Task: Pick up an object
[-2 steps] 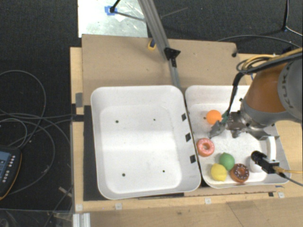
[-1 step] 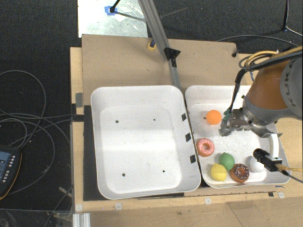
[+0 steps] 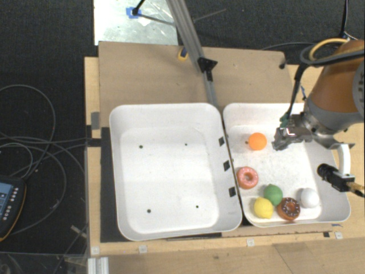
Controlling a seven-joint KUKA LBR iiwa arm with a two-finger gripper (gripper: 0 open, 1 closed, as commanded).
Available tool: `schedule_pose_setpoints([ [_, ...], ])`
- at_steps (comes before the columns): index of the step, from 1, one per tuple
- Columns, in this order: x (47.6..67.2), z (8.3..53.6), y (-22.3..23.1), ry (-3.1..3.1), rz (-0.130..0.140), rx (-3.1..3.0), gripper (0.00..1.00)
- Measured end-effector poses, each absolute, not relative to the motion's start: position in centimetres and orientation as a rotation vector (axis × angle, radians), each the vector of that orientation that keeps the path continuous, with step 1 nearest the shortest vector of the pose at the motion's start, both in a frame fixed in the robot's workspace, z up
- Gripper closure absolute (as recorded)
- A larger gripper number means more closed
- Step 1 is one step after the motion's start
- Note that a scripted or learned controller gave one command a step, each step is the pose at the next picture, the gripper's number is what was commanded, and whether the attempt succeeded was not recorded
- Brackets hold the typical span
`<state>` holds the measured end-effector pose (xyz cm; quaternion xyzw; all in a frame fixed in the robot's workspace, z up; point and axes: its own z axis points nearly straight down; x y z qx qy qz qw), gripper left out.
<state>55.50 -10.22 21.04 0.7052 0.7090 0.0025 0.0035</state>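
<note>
The right bin holds an orange ball, a pink frosted donut, a green ball, a yellow lemon-like fruit, a chocolate donut and a white ball. My gripper hangs over the upper part of this bin, just right of the orange ball and apart from it. Nothing shows between its fingers.
The left bin sits beside the right one, with black clips along the shared edge. A grey pole slants down from the top toward the bins' junction. Cables lie on the dark floor at left.
</note>
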Motion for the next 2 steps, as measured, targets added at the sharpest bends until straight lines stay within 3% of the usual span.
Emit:
schedule_pose_setpoints([
  [1, 55.6, 20.9, -10.2, 2.226, 0.002, 2.215, 1.0],
  [2, 56.2, 22.3, -4.5, 2.234, 0.006, 2.208, 1.0],
])
